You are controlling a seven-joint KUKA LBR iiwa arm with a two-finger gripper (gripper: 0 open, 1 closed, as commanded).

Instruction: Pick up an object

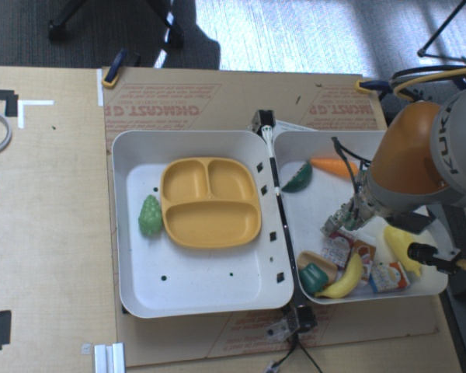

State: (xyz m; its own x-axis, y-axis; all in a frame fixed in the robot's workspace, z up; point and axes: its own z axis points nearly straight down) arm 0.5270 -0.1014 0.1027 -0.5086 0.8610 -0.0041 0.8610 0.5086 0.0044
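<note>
Two shallow white bins: the left bin (132, 286) holds a yellow three-compartment plastic plate (210, 202) and, just beside its left rim, a bumpy green toy fruit (150, 215). The right bin (295, 142) holds the clutter. The grey-and-orange arm (410, 162) reaches in from the right, and the two-finger gripper (340, 222) sits low over the middle of the right bin. Whether the jaws are wide or narrow cannot be told here; the tip is small and cluttered, and nothing is visibly between them.

Likely target, as a judgement: whatever lies right under the tip, the small red-and-white packet (343, 249), or the yellow toy banana (345, 277) near it.

- The orange carrot-shaped toy (332, 166) and dark green wedge (298, 178) sit apart at the bin's far end, easier singles.
- A green block (312, 276) touches the banana, so a grasp there risks pushing both.
- A second yellow piece (401, 245) lies near the arm body.

To do it well: come straight down, centre over one item, close across its narrow side, and lift slowly.
</note>
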